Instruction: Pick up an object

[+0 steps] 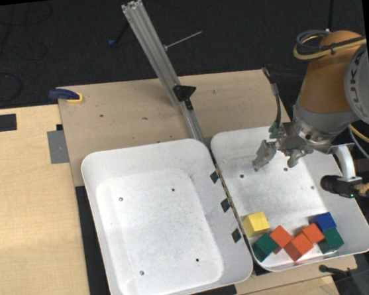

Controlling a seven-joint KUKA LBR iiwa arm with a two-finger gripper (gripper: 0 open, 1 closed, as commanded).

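Surface: light wood, carrying two shallow white bins side by side; a blue-and-yellow clamp sits at its far edge.
Left bin: white, speckled floor, small dark dots at the corners of its floor.
Metal rail: slanted, running down toward the seam between the bins.
Right bin: white; all blocks lie clustered along its near edge.
Yellow block: leftmost of the cluster, near the bin's left wall.
Green block: just below the yellow one, touching an orange block.
Second orange block: to the right, beside the first.
Blue block: at the right end, with a dark green block just below it.
Claw: over the far half of the right bin, well apart from the blocks; fingers spread, nothing between them.
Arm: grey with orange band, entering from the right.
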